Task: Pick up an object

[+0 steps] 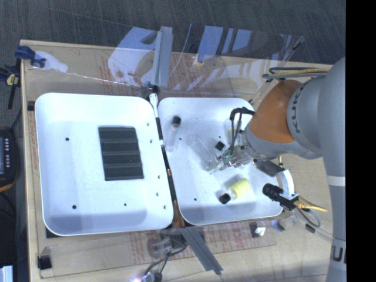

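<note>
where the right bin (194, 213) holds it, a small yellow cylinder (237, 188) with black cap lies sideways; gripper (226, 157) nearby, finger state untellable.

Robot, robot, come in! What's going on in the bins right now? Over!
Gripper low in right bin. Yellow object just beside it, not held. Dark ridged block in left bin.

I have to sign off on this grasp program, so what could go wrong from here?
The gripper sits low in the right bin amid clear, hard-to-see clutter, so it may close on nothing. The yellow object with its black cap lies just beside it and could get knocked away. The arm overhangs the bin's right wall, risking contact.
</note>
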Controlling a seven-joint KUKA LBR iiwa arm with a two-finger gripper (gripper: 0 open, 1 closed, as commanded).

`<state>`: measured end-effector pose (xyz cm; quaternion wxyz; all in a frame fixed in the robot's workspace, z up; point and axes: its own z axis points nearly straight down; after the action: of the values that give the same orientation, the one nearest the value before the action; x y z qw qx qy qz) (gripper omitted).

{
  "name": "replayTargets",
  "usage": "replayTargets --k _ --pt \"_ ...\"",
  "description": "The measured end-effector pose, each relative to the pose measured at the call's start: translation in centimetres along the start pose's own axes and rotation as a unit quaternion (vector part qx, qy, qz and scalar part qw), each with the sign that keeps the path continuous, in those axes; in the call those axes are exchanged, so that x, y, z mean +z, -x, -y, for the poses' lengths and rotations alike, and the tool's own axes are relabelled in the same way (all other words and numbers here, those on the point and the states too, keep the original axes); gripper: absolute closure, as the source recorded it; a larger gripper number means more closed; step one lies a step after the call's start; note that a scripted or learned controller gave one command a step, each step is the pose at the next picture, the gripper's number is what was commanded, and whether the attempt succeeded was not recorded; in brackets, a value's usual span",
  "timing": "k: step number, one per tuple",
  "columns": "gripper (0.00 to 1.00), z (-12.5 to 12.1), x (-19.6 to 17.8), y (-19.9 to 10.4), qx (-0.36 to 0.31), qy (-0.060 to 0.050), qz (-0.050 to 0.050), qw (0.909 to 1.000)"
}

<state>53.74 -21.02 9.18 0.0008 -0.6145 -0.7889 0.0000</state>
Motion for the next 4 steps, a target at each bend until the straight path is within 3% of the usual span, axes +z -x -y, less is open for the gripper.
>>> replayTargets --k 1,2,3,4 --pt "0.00 0.0 0.0 0.0 0.000 0.000 0.000 1.0000" --pt "0.00 -8.7 -0.8 1.7 -0.044 0.001 0.001 0.9990" --pt "0.00 -7.9 -0.2 1.7 -0.067 0.000 0.000 0.9977" --pt "0.00 -10.8 -0.2 -2.3 -0.086 0.001 0.002 0.9963"
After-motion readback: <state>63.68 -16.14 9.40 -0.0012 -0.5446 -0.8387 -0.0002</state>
